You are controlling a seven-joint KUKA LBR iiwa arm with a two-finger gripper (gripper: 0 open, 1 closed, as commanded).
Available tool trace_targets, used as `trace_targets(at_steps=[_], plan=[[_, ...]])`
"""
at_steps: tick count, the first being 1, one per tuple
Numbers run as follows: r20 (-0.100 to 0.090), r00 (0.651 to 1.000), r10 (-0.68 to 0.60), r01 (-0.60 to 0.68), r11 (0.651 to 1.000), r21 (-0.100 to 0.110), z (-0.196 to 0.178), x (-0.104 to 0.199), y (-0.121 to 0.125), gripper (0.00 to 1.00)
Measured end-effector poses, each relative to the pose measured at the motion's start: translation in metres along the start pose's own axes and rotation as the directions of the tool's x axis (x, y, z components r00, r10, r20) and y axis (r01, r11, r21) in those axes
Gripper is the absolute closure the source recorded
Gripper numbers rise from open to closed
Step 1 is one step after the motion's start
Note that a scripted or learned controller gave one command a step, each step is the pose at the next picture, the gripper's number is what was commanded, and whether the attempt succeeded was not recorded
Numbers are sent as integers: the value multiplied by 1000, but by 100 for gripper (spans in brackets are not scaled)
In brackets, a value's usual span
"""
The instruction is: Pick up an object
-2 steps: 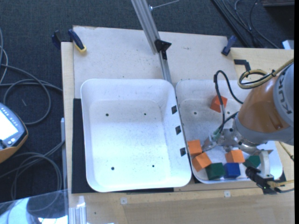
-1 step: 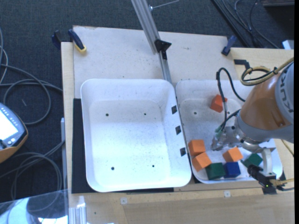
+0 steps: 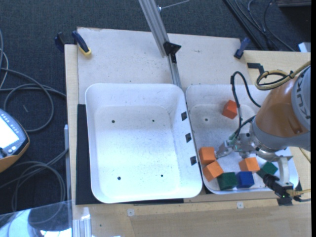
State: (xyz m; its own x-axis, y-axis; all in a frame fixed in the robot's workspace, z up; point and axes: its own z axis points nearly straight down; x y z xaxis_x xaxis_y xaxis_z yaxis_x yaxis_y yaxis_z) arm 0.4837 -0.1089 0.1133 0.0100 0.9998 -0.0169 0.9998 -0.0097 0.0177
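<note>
Near edge of the right bin [image 3: 207,107]: green block [image 3: 227,180], blue block [image 3: 246,179], and orange blocks [image 3: 213,170] clustered together. End effector [image 3: 232,147] sits just above the cluster; its opening cannot be judged. One orange block [image 3: 229,109] lies apart toward the far wall.

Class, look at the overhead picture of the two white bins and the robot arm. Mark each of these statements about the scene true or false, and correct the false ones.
1. All the coloured blocks lie in the right bin. True.
2. A blue block sits near the bin's front edge, beside a dark green block. True.
3. The red-orange block is stacked on the blue block. False: it lies alone toward the back of the bin, apart from the others.
4. The arm is over the left bin. False: it is over the right bin, with the gripper low among the blocks.
5. Two orange blocks lie close together near the bin's left wall. True.
</note>
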Motion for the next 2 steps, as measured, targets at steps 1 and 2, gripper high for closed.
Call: trace_targets(at_steps=[1,2], plan=[[0,1000,-1,1,1000,3,10,11,9,0],[-18,1000,-15,15,1000,8,-125,53,1,0]])
